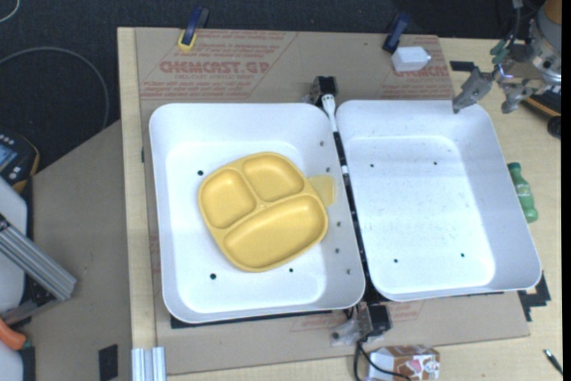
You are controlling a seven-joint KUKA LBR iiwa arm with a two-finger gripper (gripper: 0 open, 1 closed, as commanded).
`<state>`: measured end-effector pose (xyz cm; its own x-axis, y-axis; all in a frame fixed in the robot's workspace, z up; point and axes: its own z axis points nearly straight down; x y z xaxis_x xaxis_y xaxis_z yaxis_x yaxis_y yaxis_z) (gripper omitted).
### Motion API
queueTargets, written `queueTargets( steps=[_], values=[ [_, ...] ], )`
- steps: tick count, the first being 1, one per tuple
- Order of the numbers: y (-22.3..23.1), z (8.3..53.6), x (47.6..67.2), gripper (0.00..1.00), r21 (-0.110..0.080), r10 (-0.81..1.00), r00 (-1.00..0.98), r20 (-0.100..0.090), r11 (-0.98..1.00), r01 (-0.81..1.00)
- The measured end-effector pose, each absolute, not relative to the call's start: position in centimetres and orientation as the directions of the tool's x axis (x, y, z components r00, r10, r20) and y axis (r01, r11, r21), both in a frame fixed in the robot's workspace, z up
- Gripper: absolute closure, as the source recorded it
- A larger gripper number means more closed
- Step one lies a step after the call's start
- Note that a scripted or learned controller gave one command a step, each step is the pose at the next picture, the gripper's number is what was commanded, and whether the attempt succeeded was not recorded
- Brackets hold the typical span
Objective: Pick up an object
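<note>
From above: my claw (pixel 488 92) hangs spread wide and holding nothing over the right bin's (pixel 482 128) far corner. The yellow plate (pixel 261 211) lies flat in the left bin (pixel 169 192), well apart. I judge the approach not yet begun; next I must cross leftward and descend on its rim.

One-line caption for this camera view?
Yellow divided plate lies in the left bin; gripper hovers open at the right bin's far corner.

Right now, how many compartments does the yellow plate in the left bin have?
3. The yellow plate in the left bin has two smaller compartments side by side along its far edge and one large compartment across its near edge. Nothing covers it.
</note>
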<state>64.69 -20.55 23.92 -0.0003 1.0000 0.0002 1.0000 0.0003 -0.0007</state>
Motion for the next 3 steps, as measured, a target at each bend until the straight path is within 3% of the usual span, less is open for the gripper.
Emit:
queueTargets(
  steps=[1, 3],
  values=[
    [-16.6, 37.7, 61.5, 0.00, 0.017, 1.000, -0.005, -0.004, 0.005, 1.000],
    [-7.6, 48.5, 51.4, 0.00, 0.010, 1.000, -0.006, 0.000, 0.006, 1.000]
  ],
)
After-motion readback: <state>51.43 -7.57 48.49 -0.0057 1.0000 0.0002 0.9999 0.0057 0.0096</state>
